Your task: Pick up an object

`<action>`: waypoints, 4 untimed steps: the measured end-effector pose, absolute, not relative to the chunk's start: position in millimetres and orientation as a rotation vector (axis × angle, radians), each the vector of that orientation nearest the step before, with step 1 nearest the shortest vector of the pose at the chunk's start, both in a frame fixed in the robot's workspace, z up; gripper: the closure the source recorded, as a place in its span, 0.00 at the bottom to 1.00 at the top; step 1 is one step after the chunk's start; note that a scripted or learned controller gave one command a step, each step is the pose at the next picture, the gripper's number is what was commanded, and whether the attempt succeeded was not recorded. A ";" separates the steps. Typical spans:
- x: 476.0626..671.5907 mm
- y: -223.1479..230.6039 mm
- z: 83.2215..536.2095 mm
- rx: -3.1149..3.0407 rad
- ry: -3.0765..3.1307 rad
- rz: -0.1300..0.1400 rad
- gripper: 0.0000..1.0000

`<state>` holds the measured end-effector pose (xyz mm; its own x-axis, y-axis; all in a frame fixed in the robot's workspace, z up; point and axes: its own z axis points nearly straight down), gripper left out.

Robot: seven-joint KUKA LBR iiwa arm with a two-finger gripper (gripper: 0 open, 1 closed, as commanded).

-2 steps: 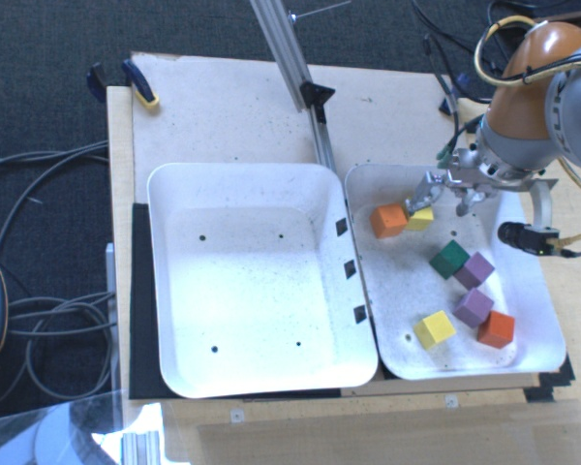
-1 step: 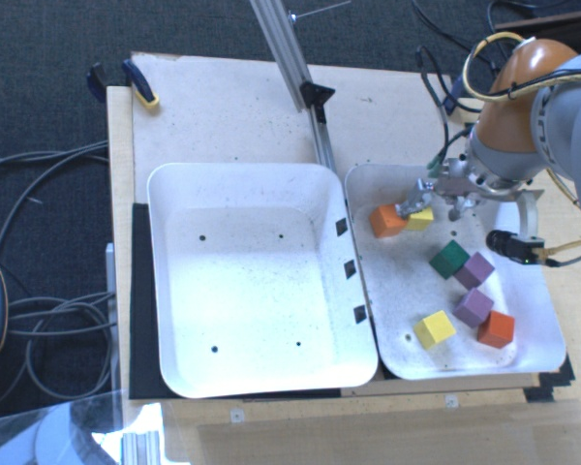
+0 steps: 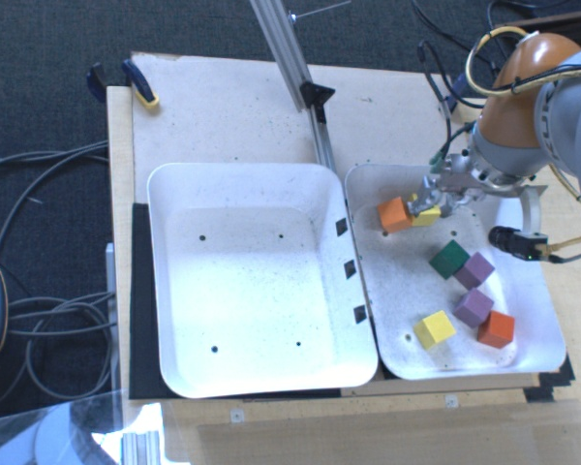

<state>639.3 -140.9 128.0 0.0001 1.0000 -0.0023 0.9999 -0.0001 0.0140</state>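
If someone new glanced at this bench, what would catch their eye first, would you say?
Probably the grey arm with its orange band reaching in from the right, its tool down in the right bin by an orange block. Next, the coloured blocks clustered lower in that bin, such as the green block.

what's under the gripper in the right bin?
The gripper sits low in the right bin, over a small yellow piece right beside the orange block. The wrist covers most of that piece and the bin floor below it.
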 end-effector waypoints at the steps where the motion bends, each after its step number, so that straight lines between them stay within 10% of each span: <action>1: 643.3 -131.1 178.3 2.215 2.221 0.006 1.00; 4: 636.1 -77.0 243.0 2.218 2.231 0.000 1.00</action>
